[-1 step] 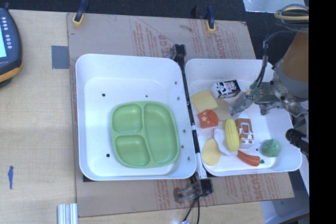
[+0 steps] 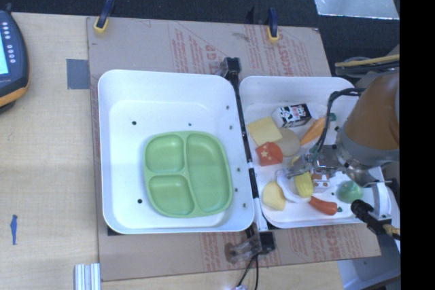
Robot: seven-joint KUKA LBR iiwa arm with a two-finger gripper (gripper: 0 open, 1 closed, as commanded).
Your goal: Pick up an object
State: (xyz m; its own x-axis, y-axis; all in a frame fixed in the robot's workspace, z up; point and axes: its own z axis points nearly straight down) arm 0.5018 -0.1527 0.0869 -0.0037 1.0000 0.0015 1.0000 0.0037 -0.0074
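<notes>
Down in right bin (image 2: 272, 86), hand (image 2: 307, 168) over toy food, grip unclear, carton (image 2: 293, 115) print unreadable.

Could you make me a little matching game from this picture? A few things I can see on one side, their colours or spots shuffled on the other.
Things:
1. divided plate
2. small carton
3. clamp
4. handheld controller

Descriptions:
A. black and white, near the far wall of the right bin
B. pale green, lying in the left bin
C. at the bench's left edge, with a screen
D. blue with a yellow tip, on the far edge of the cardboard

Pairs: 1-B, 2-A, 3-D, 4-C
</notes>
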